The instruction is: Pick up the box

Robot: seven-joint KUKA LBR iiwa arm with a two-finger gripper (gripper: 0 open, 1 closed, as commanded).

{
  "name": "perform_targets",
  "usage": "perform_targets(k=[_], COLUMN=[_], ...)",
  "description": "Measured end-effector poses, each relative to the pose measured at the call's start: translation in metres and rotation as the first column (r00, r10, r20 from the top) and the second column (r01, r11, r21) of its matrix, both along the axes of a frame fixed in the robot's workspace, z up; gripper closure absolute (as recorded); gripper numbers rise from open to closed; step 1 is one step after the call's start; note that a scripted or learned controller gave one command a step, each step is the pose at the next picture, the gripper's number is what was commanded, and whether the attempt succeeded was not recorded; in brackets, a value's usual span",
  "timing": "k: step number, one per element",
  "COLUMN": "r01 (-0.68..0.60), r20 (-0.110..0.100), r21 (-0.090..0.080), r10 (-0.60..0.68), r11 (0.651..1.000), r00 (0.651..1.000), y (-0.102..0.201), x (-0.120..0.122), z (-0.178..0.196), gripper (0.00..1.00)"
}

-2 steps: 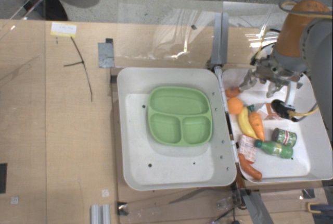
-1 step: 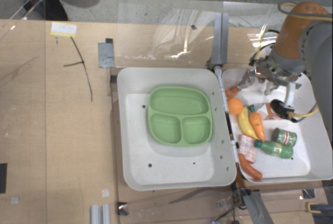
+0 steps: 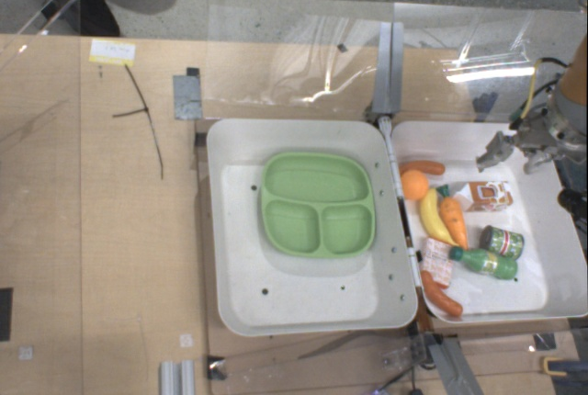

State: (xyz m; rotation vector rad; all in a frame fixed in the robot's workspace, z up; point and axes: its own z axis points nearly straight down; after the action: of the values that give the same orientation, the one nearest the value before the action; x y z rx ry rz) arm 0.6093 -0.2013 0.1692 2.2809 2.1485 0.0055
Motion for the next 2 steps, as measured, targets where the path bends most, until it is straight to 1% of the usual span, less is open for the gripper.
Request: perform_targets(k=[1,2], r01=[-0.023,0.042], r20=[0.017,0.001], r21=[-0.005,0.001], r10=[0.023,-0.042], r11=[1.0,0.999], r00=[1.0,0.999], y=[0.007,-0.011], x=[-0.012,-0.013], z=[-0.046,-0.075], gripper=[0.0,0.0])
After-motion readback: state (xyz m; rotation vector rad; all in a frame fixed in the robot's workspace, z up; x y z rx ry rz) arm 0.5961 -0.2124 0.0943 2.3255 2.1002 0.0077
